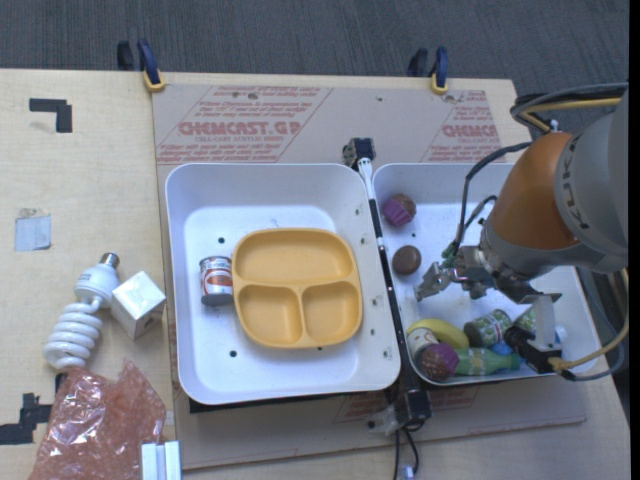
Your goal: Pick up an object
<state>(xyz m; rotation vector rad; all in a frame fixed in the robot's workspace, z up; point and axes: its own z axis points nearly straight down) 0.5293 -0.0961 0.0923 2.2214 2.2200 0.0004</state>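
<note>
The arm (560,203), grey with an orange band, reaches into the right bin (440,208). Its fingers (440,280) hang low over the bin floor; whether they are spread or pressed together cannot be told, and nothing is seen between them.

Just up and left of the fingers lies a brown ball (406,260). Farther up from them sits a purple ball (399,209). Below the fingers, near the bin's front wall, lie a banana (440,331), a round purple fruit (436,361), a green bottle (487,363) and a green can (487,327), all crowded together and touching or nearly so. Their labels are too small to read.

To the left of the fingers, across the divide, the left bin (190,268) holds a yellow tray (297,286) with three compartments and a small can (215,280) touching the tray's left edge; its label is red and white but not legible.

Behind the bins a brown board (250,123) bears red print reading "CHEMCAST GP", repeated and partly cut off at the right, with smaller lines beneath too fine to read.

Far left of the fingers, on the desk (70,208), lie a spiral bulb (78,318), a white cube (138,302) touching it, and a pink bag (95,423).
</note>
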